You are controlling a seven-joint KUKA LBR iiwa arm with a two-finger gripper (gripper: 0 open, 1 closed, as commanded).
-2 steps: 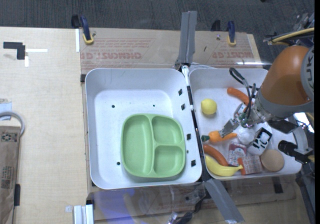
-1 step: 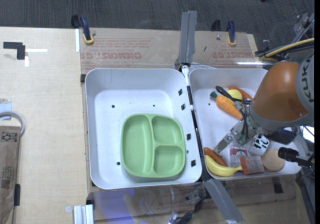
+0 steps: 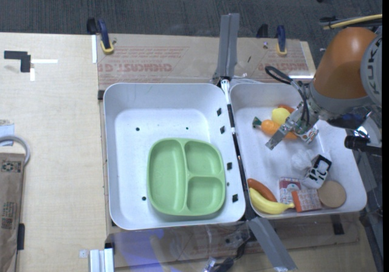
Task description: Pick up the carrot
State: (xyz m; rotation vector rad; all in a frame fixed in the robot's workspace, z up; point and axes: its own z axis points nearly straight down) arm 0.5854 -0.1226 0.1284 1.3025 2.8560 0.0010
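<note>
Probably a robotics lab: clamped bench (image 3: 48, 113), white bins (image 3: 115, 143).

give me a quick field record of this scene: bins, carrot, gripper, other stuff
left bin: holds a green tray with three compartments
right bin: holds the food items
carrot: upper left part of right bin, beside a lemon
gripper: low over the right bin, just right of the carrot; nothing seen between its fingers
near edge of right bin: banana, sausage, packet, brown disc
task state: carrot not picked up
</note>
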